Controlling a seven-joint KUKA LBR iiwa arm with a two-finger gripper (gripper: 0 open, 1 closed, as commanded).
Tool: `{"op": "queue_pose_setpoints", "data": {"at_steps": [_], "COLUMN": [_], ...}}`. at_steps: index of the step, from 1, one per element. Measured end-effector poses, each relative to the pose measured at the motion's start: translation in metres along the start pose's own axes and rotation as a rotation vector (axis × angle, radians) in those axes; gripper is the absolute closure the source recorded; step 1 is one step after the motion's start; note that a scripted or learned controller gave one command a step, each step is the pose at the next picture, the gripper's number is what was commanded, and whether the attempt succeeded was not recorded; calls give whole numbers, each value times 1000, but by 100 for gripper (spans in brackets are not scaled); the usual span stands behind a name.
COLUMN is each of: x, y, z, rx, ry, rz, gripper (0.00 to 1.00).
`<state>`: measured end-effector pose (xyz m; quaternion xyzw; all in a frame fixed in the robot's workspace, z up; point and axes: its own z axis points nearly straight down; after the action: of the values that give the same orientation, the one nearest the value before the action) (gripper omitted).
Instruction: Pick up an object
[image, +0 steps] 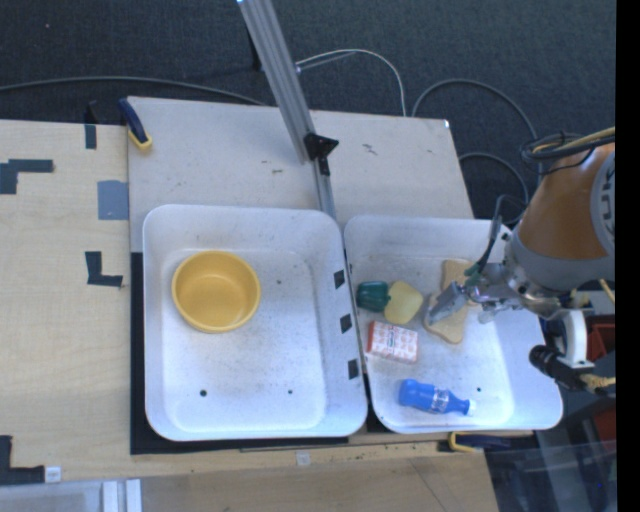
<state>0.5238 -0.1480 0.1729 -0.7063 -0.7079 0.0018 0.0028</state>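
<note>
In left bin (160, 300), round yellow bowl (215, 290)

You're looking at an evenly lit scene, bright and diffuse from above, with no hard glare anywhere. The two white bins (250, 400) read slightly bluish and a touch washed out, their speckles soft. Shadows are faint; only a thin dark line sits under the bin rims. The whole frame is mildly soft and low in resolution, so small labels won't resolve. The yellow bowl (216, 290) shows a gentle shade inside its left wall. The dark floor (480, 50) swallows detail.
</note>
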Motion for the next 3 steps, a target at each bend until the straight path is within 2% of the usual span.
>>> {"op": "queue_pose_setpoints", "data": {"at_steps": [1,2,3], "x": [3,3,2], "y": [-2,0,-2], "z": [64,51,9], "rx": [3,-2,-8], "ry": [1,0,-2], "rz": [1,0,1], "gripper": [0,100,100]}}
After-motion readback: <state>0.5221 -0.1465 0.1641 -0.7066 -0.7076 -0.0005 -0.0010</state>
